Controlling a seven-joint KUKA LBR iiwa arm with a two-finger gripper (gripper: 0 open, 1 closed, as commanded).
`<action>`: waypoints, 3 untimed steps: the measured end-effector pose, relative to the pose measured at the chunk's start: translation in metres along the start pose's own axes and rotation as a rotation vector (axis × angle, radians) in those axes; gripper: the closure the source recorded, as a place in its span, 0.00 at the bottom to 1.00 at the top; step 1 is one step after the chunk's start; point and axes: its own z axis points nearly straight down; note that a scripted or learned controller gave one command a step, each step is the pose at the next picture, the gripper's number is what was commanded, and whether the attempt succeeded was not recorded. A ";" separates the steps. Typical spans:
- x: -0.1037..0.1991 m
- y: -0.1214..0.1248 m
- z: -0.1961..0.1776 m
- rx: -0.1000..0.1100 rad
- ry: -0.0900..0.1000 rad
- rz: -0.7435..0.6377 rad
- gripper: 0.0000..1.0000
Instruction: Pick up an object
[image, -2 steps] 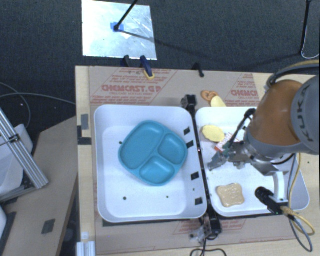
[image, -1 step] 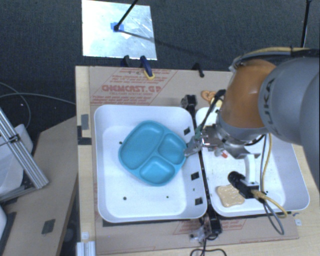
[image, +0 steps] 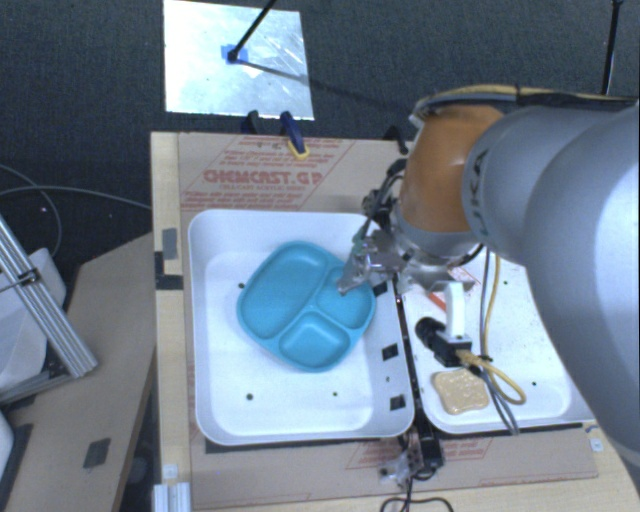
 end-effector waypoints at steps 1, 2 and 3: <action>0.039 -0.020 -0.030 0.001 0.000 0.001 0.00; 0.006 -0.047 -0.038 0.004 -0.001 0.006 0.00; 0.006 -0.046 -0.048 0.001 0.000 0.002 1.00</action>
